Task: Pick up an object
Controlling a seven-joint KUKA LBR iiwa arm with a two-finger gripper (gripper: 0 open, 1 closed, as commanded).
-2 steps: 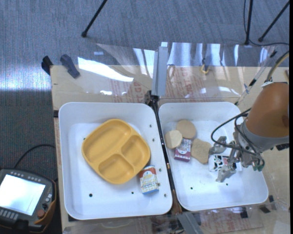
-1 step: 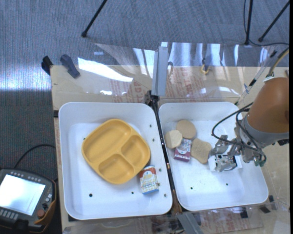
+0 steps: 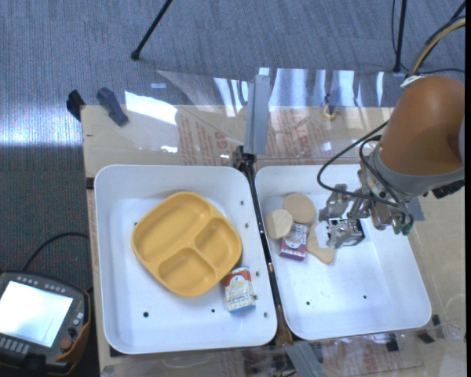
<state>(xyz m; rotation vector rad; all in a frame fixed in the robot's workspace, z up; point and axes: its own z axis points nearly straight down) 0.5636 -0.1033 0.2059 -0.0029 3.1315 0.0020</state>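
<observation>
Hand (image 3: pixel 339 234) low, tan piece (image 3: pixel 323 254) just beside

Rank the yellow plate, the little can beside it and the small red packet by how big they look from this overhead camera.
1. yellow plate, by far
2. can
3. red packet, close to the can, so unsure

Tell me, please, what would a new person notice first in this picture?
First, the yellow divided plate lying in the left bin, with a small carton at its lower right corner. Next, the gripper low over the right bin, beside a cluster of small tan items.
</observation>
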